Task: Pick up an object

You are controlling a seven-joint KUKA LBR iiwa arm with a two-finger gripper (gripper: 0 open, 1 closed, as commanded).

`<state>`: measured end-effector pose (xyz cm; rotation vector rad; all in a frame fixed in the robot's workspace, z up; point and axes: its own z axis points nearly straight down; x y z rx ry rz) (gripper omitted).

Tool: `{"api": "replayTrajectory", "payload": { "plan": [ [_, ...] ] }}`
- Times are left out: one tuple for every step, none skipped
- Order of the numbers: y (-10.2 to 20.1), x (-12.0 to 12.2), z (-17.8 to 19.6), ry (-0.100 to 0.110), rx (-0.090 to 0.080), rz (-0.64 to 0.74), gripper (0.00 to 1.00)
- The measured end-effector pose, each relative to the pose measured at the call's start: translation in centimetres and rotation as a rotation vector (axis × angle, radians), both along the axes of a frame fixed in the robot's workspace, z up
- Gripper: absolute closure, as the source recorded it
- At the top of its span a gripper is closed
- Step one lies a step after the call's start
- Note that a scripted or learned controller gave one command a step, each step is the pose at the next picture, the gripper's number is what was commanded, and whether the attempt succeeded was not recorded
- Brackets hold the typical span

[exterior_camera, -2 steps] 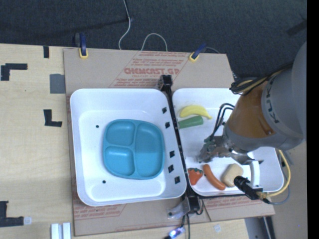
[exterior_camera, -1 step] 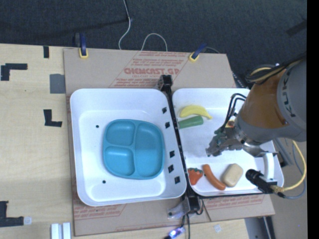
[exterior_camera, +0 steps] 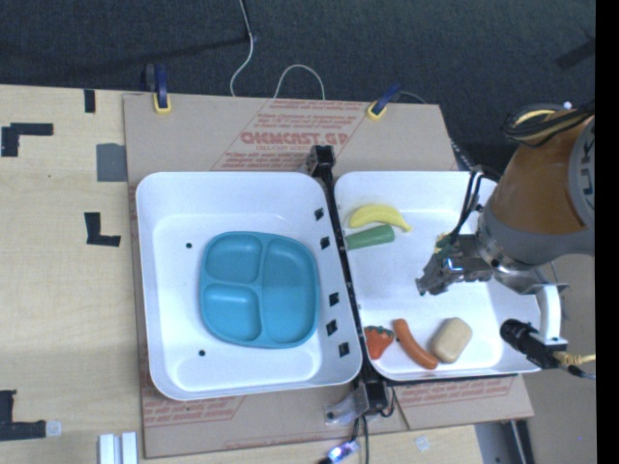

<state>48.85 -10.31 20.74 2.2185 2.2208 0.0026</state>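
Gripper [exterior_camera: 432, 280] hangs over right white bin [exterior_camera: 426, 196], state cannot be told; beige potato-shaped toy [exterior_camera: 451, 339] unlifted, pick not yet done

Banana [exterior_camera: 378, 217]: yellow, curved, up-left of the claw [exterior_camera: 432, 280].
Potato [exterior_camera: 451, 339]: tan, lying just below the claw.

plate [exterior_camera: 259, 289] in left bin [exterior_camera: 155, 259], banana [exterior_camera: 377, 217] right
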Motion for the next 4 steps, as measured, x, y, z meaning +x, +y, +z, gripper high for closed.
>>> {"api": "replayTrajectory", "payload": {
  "plan": [
    [0.0, 0.1, 4.3, 0.000, 0.000, 0.001, 1.00],
    [5.3, 1.6, 3.0, 0.005, 0.001, 0.005, 1.00],
    [10.6, 2.3, 3.6, 0.005, 0.002, 0.007, 1.00],
    [15.3, 2.3, 2.6, 0.007, 0.001, 0.004, 1.00]
  ]
}}
